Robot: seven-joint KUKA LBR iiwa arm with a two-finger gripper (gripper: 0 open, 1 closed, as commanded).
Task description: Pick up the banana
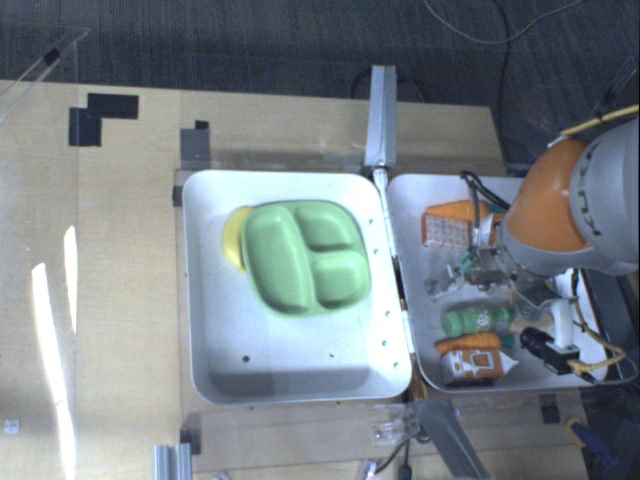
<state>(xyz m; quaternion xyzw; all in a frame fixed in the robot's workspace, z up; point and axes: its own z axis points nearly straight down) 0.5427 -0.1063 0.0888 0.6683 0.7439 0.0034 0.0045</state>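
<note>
Nearest the camera, a small carton (474,366) is lying flat against the near wall of the right bin (412,206). A carrot (468,343) is resting just behind it, and a green bottle (478,320) is lying on its side just past that. Beyond these, the hand (478,266) is hanging low over the middle of this bin, reaching in on the grey and orange arm (590,208). From this angle I cannot tell whether it is spread or pressed together, and nothing is showing in its grip. Just past it, an orange and white box (447,226) is lying toward the bin's far wall.

The banana (233,238) is sitting in the left bin (260,368), well apart from the hand. It is showing as a yellow sliver at the left edge of a green divided plate (305,256), which is lying over most of it.

Judging from this, the task is standing at its very start: the banana is not being held, and the hand is working over the wrong bin. Everything is left to do: crossing the wall between the bins, reaching the fruit, closing on it and lifting. The plate is looking like the main obstacle, since it is probably blocking any grasp from straight above and leaving just the exposed edge, near the bin's left wall, to aim at.

Farthest off, a metal post (381,118) is standing behind the bins, and black marks (100,116) are showing on the counter (120,298).
</note>
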